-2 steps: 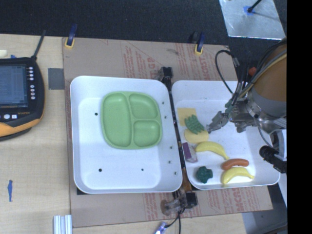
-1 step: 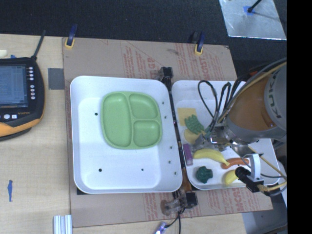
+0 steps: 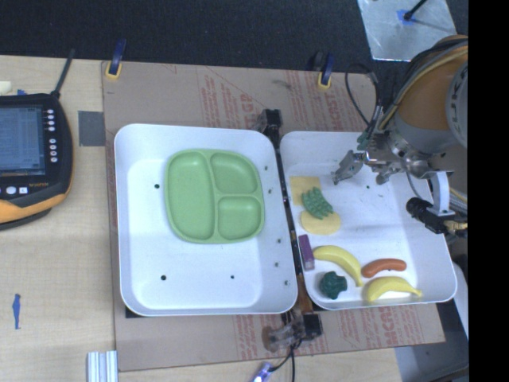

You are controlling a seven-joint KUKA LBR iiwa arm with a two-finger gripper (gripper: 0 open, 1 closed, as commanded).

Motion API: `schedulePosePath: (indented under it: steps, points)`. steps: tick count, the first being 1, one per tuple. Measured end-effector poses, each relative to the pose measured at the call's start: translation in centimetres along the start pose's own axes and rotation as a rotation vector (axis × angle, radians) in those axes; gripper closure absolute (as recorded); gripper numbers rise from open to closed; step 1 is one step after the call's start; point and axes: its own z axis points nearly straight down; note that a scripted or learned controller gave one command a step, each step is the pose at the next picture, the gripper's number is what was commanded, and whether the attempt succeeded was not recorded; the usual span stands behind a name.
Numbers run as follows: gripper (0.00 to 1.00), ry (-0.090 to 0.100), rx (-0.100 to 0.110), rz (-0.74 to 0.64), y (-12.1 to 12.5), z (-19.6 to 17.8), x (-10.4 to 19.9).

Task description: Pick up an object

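The gripper (image 3: 364, 169) hangs open over the far part of the right bin (image 3: 421, 249), its fingers spread with nothing between them. In that bin, along the left wall, a green bunch (image 3: 317, 203) lies on two yellow pieces (image 3: 312, 211). A purple piece (image 3: 306, 250) rests at the same wall. Toward the near edge lie a banana (image 3: 337, 257), a sausage (image 3: 383, 267), a second banana (image 3: 390, 290) and a broccoli (image 3: 332, 284). The left bin (image 3: 143, 277) holds a green divided plate (image 3: 213, 195).

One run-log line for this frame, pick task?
phase: approach | gripper: open, holds nothing, over right bin back area | nearest item: green grapes | left bin: green divided plate
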Motion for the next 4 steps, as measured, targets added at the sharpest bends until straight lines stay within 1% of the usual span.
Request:
schedulePosePath:
  steps: [1, 2, 3, 4]
  points:
    - [0.0, 0.002, 0.006, 0.0, -7.3, 5.8, 4.2]
    - [0.0, 0.001, 0.001, 0.001, 0.2, 6.2, 1.6]
    - [1.0, 0.002, 0.003, -0.003, 0.2, 5.2, 1.6]
    - [1.0, 0.003, 0.002, 0.001, -1.4, -3.8, 9.3]
